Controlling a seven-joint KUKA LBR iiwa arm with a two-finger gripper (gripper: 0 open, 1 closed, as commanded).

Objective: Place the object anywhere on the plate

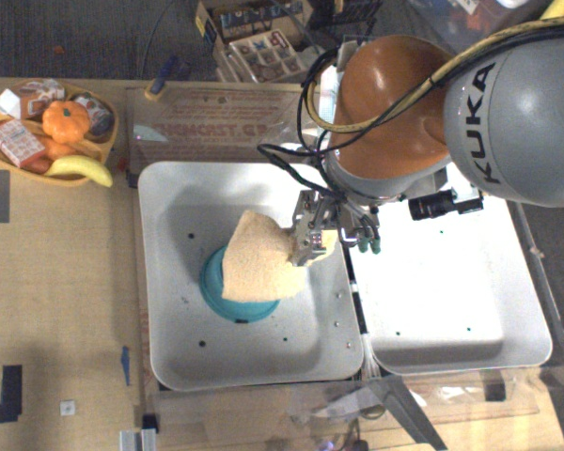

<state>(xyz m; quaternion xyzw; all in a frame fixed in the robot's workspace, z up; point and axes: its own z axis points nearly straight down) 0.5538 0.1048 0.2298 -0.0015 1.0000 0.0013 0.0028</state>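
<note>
A tan, rough-surfaced sponge lies over a teal plate in the middle of the left bin and covers most of it. Only the plate's left and front rim shows. My gripper comes down at the sponge's right corner, next to the wall between the bins. A yellowish bit of that corner shows between and just past the metal fingers, so the gripper is shut on the sponge. The sponge's right side looks lifted towards the gripper.
The right bin lies under the arm's grey and orange wrist. A bowl of toy fruit stands on the bench at the far left. A flat cardboard piece lies behind the left bin.
</note>
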